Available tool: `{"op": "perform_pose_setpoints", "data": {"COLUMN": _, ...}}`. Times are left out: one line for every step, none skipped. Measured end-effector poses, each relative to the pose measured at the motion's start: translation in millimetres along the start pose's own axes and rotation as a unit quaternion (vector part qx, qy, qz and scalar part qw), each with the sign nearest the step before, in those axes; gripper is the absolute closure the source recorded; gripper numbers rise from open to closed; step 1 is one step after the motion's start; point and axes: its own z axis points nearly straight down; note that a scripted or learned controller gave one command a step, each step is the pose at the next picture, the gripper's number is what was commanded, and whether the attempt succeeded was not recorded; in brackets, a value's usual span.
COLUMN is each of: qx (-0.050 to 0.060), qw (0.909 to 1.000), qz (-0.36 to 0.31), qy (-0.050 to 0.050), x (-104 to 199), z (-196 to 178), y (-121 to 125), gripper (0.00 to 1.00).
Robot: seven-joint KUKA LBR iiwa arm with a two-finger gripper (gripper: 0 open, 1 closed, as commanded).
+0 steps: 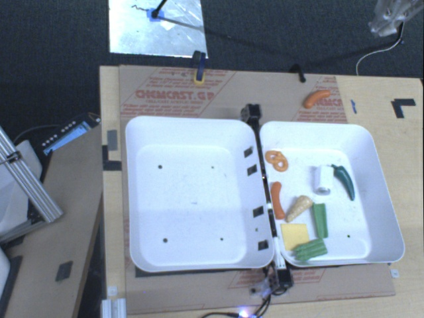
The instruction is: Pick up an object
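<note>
White plastic forms both shallow bins; the right bin (377, 171) serves as the reference landmark. The gripper (391, 13) appears at the upper right of the view, well beyond the far rim of the right bin and well above the bench, over dark floor. Its image is blurred, so the state of its fingers cannot be determined, and nothing is visibly in contact with it.

All candidate objects lie in the left and middle part of the right bin. An orange pretzel-shaped piece (277, 160) sits near the far left corner. A small white cylinder (322, 179) lies near the centre, just beside a dark green pepper (344, 179) on its right. An orange sausage-shaped piece (277, 200) lies along the left wall, close to a tan cone-shaped piece (299, 207). A green strip (320, 219) lies right of the cone. A yellow square (295, 234) sits toward the near left corner, with a green bundle (309, 250) just beside it at the near wall.

Outside the right bin, beyond its far rim, a second orange sausage (316, 99) rests on the cardboard sheet (172, 95). The left bin (142, 197) adjoins the right bin's left wall.
</note>
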Motion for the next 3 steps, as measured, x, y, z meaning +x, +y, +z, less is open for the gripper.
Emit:
{"op": "perform_pose_setpoints", "data": {"qx": 0.000, "qw": 1.0000, "qz": 0.002, "qy": 0.001, "x": -10.6, "z": -0.3, "y": -25.3, "gripper": 1.00}}
{"op": "perform_pose_setpoints", "data": {"qx": 0.000, "qw": 1.0000, "qz": 0.000, "qy": 0.000, "x": -12.5, "z": 0.3, "y": 0.8, "gripper": 1.00}}
{"op": "perform_pose_setpoints", "data": {"qx": 0.000, "qw": 1.0000, "qz": 0.001, "qy": 0.001, "x": -5.5, "z": -0.7, "y": -35.8, "gripper": 1.00}}
